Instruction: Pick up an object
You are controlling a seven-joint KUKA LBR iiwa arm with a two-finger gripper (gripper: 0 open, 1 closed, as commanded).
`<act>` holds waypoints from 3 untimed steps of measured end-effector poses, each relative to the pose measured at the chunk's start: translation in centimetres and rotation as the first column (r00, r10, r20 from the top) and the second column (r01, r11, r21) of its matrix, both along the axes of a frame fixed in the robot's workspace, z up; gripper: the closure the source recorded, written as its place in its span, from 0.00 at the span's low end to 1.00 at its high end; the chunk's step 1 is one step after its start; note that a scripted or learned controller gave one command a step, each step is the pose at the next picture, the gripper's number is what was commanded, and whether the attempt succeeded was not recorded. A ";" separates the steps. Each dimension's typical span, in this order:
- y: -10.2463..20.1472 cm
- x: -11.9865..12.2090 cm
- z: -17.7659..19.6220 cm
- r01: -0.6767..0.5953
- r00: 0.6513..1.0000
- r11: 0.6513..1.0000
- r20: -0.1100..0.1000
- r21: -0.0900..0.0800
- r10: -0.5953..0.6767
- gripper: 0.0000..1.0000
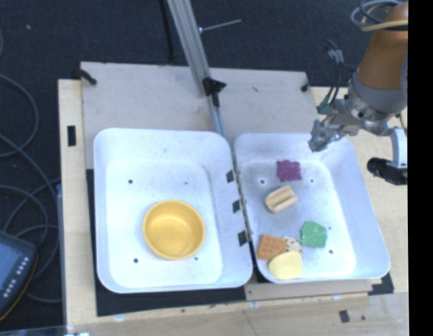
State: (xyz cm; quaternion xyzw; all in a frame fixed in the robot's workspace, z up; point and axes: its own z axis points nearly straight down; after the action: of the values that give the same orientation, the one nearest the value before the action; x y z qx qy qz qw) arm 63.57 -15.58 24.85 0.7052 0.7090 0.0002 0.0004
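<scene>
Camera view: nothing is seen grasped by the claw, its state cannot be told, and the purple piece just below-left remains unpicked.

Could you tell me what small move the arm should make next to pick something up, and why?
Probably a short move down and toward the view's left, onto the purple piece. The gripper hangs over the right bin's far corner with nothing seen between its fingers, and that piece lies nearest, apart from the tan roll.
</scene>
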 end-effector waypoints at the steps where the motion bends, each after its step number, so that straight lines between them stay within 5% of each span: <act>1: 4.6 0.4 0.6 -0.001 1.000 1.000 0.000 0.001 0.001 1.00; 3: 14.8 -0.8 -0.4 -0.002 1.000 1.000 -0.001 0.001 0.002 1.00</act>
State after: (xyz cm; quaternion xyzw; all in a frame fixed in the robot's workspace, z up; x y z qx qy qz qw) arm 62.81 -0.76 24.46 0.7047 0.7095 0.0001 -0.0003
